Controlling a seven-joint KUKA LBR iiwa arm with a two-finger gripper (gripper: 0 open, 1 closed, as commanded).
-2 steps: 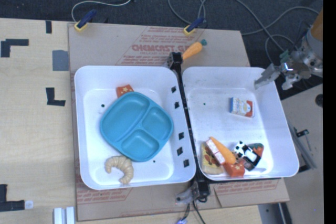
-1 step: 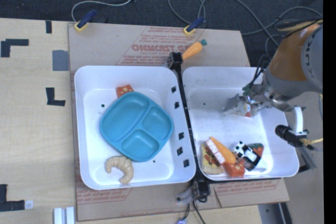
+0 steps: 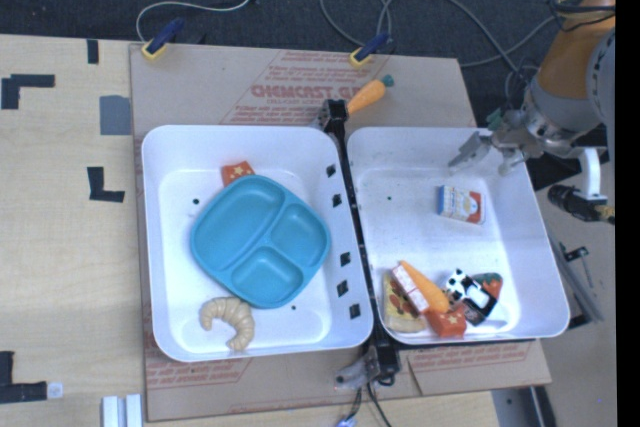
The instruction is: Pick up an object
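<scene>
Here, a small white carton [image 3: 460, 204] with an orange-red lower band lies flat on the floor of the right bin [image 3: 545, 245], alone in its upper half. It looks light and stiff, a thin cardboard box that would likely slide on the smooth plastic; a grip across its two short sides seems the safest hold, since its flat face offers little to pinch. At about 1 o'clock from the carton, the claw [image 3: 490, 153] of the grey and orange arm [image 3: 575, 65] hovers over the bin's upper right corner, its fingers spread apart and grasping nothing. At 6 o'clock from the carton, a heap of toy food [image 3: 425, 300] and a black-and-white figure [image 3: 470, 293] crowd the bin's lower edge, harder to single out. In the left bin [image 3: 160, 215], a blue divided plate [image 3: 262, 240] sits with a red block [image 3: 237, 173] at its 11 o'clock and a croissant [image 3: 230, 319] at its 7 o'clock. An orange-handled tool [image 3: 362, 96] rests on the tabletop [image 3: 60, 215] beyond the bins.
</scene>
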